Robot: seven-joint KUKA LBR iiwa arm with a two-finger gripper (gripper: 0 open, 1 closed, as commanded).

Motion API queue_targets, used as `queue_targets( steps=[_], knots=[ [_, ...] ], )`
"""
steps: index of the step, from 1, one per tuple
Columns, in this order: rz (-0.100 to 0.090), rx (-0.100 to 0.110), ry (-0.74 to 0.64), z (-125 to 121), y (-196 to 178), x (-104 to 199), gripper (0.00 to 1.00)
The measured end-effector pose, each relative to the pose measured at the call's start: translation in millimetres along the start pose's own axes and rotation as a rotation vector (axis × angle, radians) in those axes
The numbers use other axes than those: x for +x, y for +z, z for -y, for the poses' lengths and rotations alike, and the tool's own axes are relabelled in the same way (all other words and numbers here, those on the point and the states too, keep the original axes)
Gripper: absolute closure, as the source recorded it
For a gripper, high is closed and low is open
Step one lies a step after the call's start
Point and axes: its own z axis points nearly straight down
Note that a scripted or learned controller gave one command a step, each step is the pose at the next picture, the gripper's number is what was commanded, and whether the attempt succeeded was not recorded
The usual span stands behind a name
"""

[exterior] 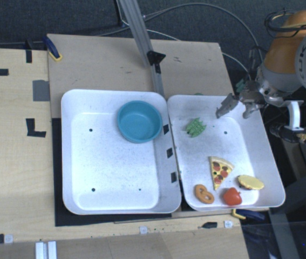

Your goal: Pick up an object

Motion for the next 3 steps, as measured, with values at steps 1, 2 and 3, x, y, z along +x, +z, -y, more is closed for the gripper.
queue_targets(
  steps=[1,2,3],
  knots=[
    [0.000,0.001,0.001,-6,53,-7,0.00],
    [0.000,-0.001,0.000,-6,105,-6,0.00],
    [0.001,-0.003,-0.001,-6,94,-6,1.00]
  ],
)
